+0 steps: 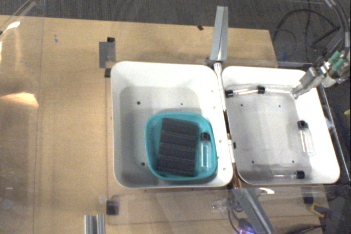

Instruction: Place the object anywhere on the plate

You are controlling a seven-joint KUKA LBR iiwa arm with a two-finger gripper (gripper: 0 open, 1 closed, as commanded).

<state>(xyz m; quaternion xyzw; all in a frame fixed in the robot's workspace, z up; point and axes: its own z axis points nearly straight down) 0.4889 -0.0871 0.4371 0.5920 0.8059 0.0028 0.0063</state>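
Observation:
A teal plate point(155, 126) sits in the front half of the left bin point(126, 118). On it lies a dark ridged block point(177, 146), and a small clear vial with a dark cap point(205, 152) rests beside the block along the plate's right rim. My gripper point(303, 86) hangs at the back right corner of the right bin point(269, 123), far from the plate, with nothing visible in it.
Three clear vials with dark caps lie in the right bin: one along the back wall point(245, 91), one by the right wall point(305, 138), one at the front wall point(285, 175). A metal post point(219, 33) stands behind the divide between the bins. Cables point(307, 24) lie behind the arm.

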